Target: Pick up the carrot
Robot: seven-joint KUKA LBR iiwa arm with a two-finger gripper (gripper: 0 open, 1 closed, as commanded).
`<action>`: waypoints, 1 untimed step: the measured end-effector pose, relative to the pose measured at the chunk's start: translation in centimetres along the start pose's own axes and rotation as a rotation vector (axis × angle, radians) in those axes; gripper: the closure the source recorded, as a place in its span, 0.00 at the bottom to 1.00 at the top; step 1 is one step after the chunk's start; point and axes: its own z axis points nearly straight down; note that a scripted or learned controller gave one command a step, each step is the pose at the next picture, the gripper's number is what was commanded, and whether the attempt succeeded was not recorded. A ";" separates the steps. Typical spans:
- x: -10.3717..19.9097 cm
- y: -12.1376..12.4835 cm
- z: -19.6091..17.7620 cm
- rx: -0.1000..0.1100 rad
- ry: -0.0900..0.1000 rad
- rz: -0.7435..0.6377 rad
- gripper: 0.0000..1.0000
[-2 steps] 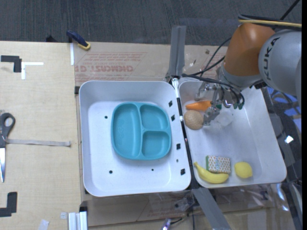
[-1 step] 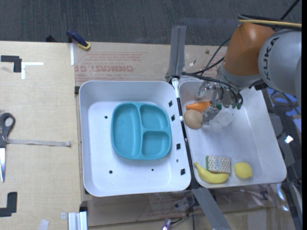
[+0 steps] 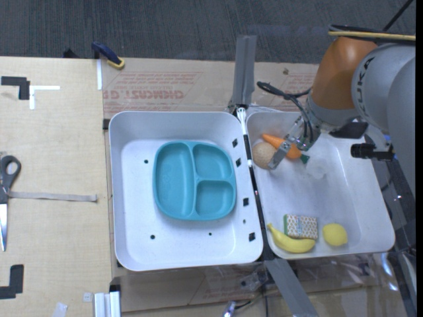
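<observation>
We count two white bins side by side. In the left bin (image 3: 125,197) lies one teal divided plate (image 3: 195,179). In the right bin (image 3: 357,197) we see five things: one carrot (image 3: 274,140), one tan round ball (image 3: 264,154) touching it, one banana (image 3: 291,242), one sponge (image 3: 301,226) and one lemon (image 3: 336,234). The gripper (image 3: 285,152) sits right at the carrot, its fingers closed narrow around the orange body, near the bin's far left corner.

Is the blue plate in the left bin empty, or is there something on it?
Empty. All three compartments of the blue plate show bare blue surface, and nothing lies on them.
</observation>
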 end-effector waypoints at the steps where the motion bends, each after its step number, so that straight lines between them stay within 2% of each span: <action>1: -0.1 0.1 -1.0 -0.001 -0.005 -0.004 1.00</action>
